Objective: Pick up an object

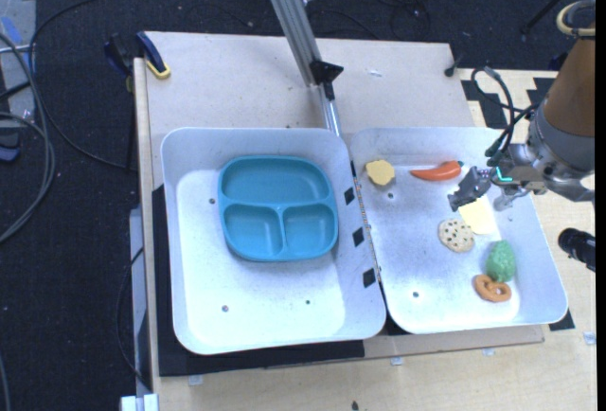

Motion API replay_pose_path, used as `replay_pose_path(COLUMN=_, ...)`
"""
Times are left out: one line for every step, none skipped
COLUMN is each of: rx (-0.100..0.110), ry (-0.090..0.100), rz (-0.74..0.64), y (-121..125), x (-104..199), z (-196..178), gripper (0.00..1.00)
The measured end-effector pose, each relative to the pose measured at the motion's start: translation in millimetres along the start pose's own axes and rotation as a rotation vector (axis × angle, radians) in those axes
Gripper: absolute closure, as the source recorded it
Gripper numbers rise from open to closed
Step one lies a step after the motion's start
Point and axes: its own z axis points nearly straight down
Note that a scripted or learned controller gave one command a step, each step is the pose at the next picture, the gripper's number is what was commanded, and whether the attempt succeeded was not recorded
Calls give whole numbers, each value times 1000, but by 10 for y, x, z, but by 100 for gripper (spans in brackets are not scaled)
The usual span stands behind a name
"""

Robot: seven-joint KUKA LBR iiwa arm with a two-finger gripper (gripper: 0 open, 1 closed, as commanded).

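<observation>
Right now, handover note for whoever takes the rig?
Gripper: over the right bin, above the pale yellow piece; nothing seen between its fingers.
Right bin holds: yellow chunk, orange-red pepper, cookie, green item, pretzel.
Left bin: blue divided plate.
Done: nothing lifted.
Left: grasp and lift one object.

A pale wooden bench (246, 82) stands on dark speckled floor (66, 210) strewn with black cables (57, 144).
</observation>
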Motion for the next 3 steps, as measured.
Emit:
replay_pose_path(rx=-1, ry=0, rz=0, y=2, x=0, z=-2, gripper=0)
replay_pose_path(rx=3, ry=0, rz=3, y=58, x=-77, z=512, gripper=0)
replay_pose_path(rx=3, ry=1, rz=3, y=12, x=-67, z=953, gripper=0)
